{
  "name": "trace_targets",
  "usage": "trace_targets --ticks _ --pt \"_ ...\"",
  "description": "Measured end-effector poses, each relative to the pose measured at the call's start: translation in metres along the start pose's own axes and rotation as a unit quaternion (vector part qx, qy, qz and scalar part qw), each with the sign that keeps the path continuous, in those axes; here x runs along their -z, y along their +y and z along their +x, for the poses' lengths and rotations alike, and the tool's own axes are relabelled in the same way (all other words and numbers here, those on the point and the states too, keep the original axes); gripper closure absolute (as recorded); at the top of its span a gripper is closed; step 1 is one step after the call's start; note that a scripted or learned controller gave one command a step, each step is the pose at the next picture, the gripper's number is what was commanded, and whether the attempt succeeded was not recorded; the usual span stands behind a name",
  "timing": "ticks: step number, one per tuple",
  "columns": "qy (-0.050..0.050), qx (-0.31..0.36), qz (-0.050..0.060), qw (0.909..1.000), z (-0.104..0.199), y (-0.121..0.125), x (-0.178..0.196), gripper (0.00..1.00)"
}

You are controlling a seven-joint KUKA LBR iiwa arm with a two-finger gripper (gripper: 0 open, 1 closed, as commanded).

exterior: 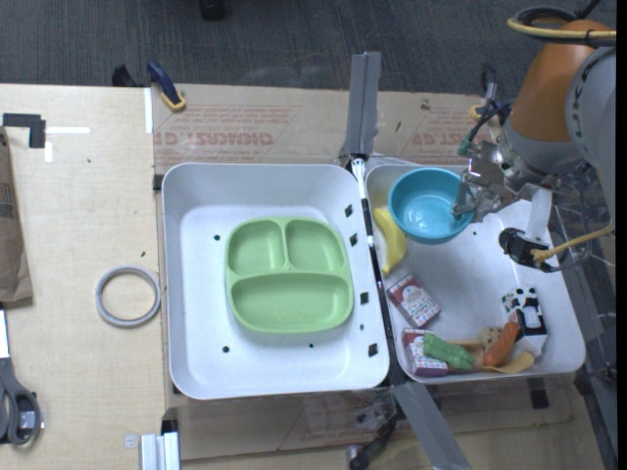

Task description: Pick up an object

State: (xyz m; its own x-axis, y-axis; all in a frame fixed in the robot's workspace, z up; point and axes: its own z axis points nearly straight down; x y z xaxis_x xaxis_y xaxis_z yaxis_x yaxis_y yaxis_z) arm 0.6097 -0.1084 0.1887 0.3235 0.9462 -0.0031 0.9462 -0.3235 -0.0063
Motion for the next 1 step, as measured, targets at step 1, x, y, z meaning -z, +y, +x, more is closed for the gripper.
trace_targets --ticks 1 --pt "-0.003 -0.151 -0.003 0.9885 0.0807 -0.0164 0.0045 1.00"
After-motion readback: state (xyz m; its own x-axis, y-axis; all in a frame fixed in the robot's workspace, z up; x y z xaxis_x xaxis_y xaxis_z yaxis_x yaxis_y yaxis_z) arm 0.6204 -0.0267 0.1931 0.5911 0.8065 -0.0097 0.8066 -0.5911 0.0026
